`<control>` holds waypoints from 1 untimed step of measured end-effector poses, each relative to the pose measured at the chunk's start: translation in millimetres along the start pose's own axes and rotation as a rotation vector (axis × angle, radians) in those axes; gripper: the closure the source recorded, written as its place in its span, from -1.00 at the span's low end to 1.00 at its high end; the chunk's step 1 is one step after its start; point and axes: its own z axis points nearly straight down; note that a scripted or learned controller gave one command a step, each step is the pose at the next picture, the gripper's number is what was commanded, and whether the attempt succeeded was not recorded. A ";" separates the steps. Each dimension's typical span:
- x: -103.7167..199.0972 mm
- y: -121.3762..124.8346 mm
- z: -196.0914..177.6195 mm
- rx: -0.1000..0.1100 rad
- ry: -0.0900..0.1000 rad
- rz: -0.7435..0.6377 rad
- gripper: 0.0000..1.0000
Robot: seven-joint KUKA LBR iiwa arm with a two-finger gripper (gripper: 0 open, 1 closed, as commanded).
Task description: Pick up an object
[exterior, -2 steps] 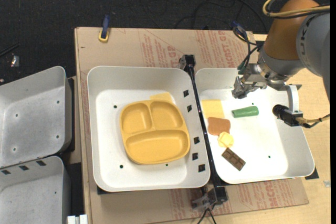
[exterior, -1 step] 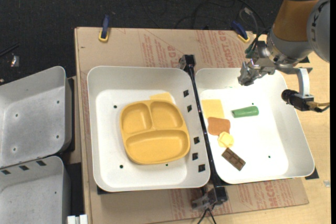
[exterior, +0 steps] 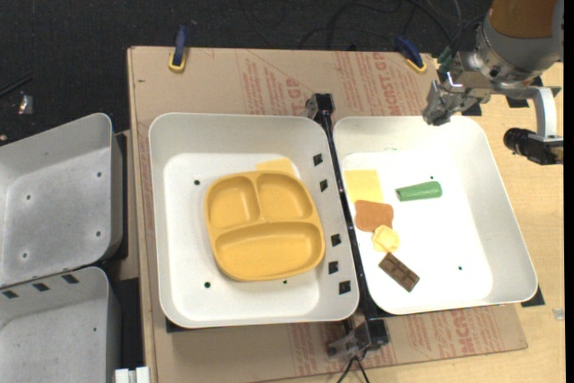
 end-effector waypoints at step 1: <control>57.1 -15.4 4.8 0.009 0.003 -0.004 1.00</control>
